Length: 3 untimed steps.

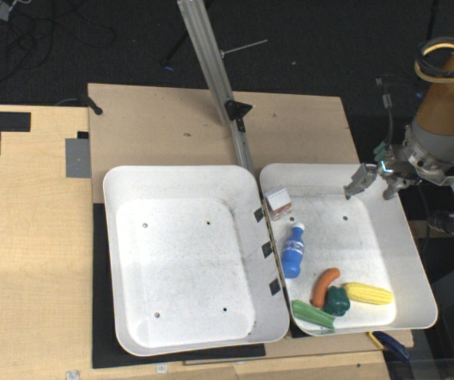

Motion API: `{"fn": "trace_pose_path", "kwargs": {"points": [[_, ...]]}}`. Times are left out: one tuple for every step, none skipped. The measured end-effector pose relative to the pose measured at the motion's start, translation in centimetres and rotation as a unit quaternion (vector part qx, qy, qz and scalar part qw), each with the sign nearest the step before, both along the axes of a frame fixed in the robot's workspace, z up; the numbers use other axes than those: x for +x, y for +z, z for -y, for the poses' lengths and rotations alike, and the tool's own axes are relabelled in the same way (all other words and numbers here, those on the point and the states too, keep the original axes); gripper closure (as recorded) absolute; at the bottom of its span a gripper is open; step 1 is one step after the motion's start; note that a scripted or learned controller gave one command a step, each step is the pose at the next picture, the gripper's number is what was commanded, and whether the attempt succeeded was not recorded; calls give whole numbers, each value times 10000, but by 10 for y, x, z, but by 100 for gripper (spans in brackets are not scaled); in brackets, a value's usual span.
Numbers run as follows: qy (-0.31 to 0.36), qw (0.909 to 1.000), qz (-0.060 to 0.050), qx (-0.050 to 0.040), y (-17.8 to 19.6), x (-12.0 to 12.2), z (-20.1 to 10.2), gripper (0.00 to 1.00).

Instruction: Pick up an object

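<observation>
At the near edge of the right bin (pixel 417 295) lie a green pepper (pixel 314 314), a dark green lump (pixel 337 300), an orange carrot (pixel 325 286) and a yellow corn cob (pixel 368 293), huddled together. Beyond them a blue bottle (pixel 292 252) and a small box (pixel 279 203) sit by the divider. My pincer (pixel 375 181) hangs over the far right corner, fingers spread, gripping nothing.

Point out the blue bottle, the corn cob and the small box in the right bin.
blue bottle (pixel 292 253): camera view, middle of its body.
corn cob (pixel 368 294): camera view, middle of the yellow cob.
small box (pixel 279 204): camera view, its top face.
</observation>
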State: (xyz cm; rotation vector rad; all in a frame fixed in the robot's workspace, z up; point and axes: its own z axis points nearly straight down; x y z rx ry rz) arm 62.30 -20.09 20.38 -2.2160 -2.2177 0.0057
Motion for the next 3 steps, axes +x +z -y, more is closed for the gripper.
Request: {"fn": "trace_pose_path", "kwargs": {"points": [[17,10000,20,-9,3,1,0,0],[-5,10000,-4,0,-51,-10,2,0],[-10,10000,18,-4,-114,-11,0,0]]}}
